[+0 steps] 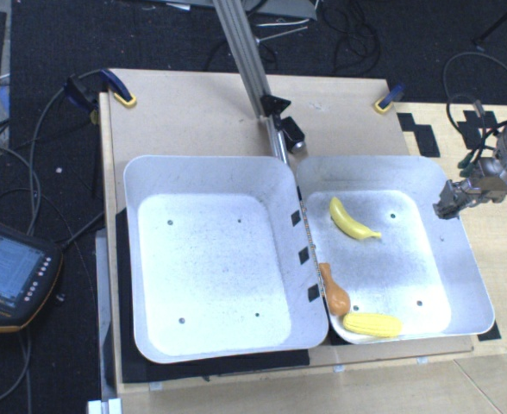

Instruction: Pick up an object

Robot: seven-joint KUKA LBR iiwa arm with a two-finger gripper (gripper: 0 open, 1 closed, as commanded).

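Note:
A yellow banana (353,221) lies in the upper middle of the right bin (447,257). An orange-brown spoon-like object (333,293) rests against that bin's left wall. A yellow corn-like piece (373,324) lies at the bin's front edge. My gripper (451,201) hovers over the right bin's far right rim, well to the right of the banana. It looks small and dark, and nothing shows between its fingers.
The left bin (141,231) sits beside the right one. A slanted metal pole (247,50) with a black clamp rises from between the bins at the back. A handheld pendant (8,274) lies off the bench at left. Cables run across the floor.

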